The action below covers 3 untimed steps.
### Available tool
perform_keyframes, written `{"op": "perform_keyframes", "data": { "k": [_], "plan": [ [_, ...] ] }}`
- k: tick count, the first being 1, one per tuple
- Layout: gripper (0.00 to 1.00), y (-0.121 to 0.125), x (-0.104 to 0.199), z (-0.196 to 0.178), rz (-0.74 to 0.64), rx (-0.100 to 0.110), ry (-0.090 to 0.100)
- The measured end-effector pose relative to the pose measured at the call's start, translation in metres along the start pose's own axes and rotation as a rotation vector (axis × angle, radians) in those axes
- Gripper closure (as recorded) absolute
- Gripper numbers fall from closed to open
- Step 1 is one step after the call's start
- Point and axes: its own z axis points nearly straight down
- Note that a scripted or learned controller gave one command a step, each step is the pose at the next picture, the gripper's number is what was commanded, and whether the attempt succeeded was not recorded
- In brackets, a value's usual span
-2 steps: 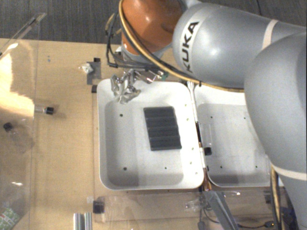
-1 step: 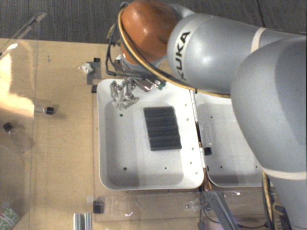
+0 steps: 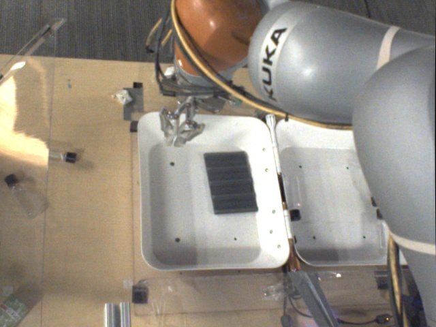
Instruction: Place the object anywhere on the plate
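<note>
**Mia:** What did the thing look like?

**Me:** It was a flat, dark grey, ridged rectangle [image 3: 231,182]. It had four stripes running across it, like little steps. It lay flat on the floor of my left shallow white plastic bin [image 3: 155,240], a bit past the middle, toward the wall shared with the other bin. It sat a little crooked.

**Mia:** Was anything else in that bin?

**Me:** I saw only some tiny dark dots on the floor.

**Mia:** And the other one?

**Me:** My right shallow white plastic bin [image 3: 327,251] sat just beside it, touching along one edge. My big grey arm with the orange band [image 3: 320,53] covered part of it.

**Mia:** Where was your grabber?

**Me:** My small silver two-finger gripper [image 3: 179,129] hung over the far left corner of the left bin, apart from the ridged rectangle. It looked like a shiny clump, so I could not tell how far open it was. I saw nothing in it.
</note>
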Motion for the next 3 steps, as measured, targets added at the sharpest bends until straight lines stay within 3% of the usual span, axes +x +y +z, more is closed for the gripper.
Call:
{"op": "perform_keyframes", "data": {
  "k": [1,2,3],
  "plan": [
    [1.00,-0.005,0.012,0.013,-0.589,-0.004,0.001],
    [1.00,0.000,0.004,0.050,-0.712,-0.005,0.001],
    [1.00,0.011,0.020,0.056,-0.816,-0.005,0.002]
  ]
}}
